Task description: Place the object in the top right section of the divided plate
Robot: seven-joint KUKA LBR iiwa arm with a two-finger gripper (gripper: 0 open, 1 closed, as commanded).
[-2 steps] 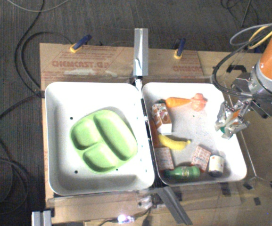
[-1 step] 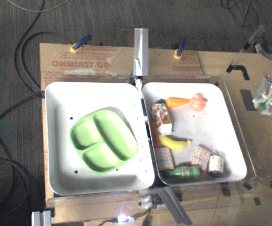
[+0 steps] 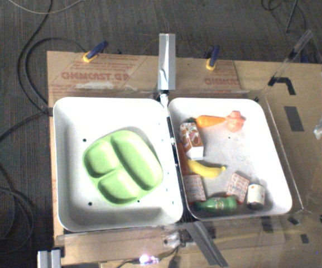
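Camera view. The divided plate (image 3: 123,166) is green, has three sections and lies in the left bin (image 3: 66,116) on the bench (image 3: 294,94). It sits turned at an angle to the bin walls. All three sections are bare, including the top right section (image 3: 138,159), so the placement is judged not yet done.

The task does not name the object. The candidates all lie to the right of the plate, across the bin wall, in the right bin (image 3: 273,149):
- carrot (image 3: 211,120), right of the plate and level with its far edge;
- carton (image 3: 191,138), just right of the plate;
- banana (image 3: 205,169), right of the plate at mid height;
- green bottle (image 3: 216,205) and small can (image 3: 255,195), right of the plate and nearer the camera.

Jaw state: cannot be told from this view.

Hazards, as judged:
- The items are crowded; closing on one may nudge or trap a neighbour.
- The bottle and the can are round and may roll from a grasp.
- Because the plate is rotated, a release may land on a divider ridge or in the adjoining section.
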